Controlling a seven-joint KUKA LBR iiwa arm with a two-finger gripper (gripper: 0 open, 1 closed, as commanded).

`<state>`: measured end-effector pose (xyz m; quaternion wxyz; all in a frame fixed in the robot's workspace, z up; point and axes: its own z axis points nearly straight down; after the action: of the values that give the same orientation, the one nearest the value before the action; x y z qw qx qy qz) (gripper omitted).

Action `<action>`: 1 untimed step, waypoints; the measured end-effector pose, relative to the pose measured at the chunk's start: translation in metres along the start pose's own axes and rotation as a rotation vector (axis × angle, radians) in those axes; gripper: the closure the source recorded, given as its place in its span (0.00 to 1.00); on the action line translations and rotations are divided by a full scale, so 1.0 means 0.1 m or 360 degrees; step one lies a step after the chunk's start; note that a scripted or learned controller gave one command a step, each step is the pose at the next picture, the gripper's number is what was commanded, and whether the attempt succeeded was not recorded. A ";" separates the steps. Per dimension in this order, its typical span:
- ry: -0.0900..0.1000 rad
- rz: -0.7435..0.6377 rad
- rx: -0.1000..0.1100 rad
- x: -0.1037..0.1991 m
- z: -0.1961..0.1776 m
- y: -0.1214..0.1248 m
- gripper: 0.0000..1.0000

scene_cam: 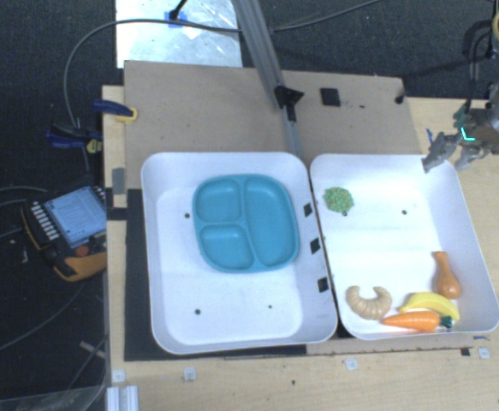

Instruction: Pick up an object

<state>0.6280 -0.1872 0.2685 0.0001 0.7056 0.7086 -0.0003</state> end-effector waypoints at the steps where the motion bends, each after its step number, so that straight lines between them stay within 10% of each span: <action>1: -0.0001 -0.0001 -0.0005 0.00 -0.02 0.01 0.00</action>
<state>0.6286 -0.1872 0.2700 0.0013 0.7055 0.7087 0.0005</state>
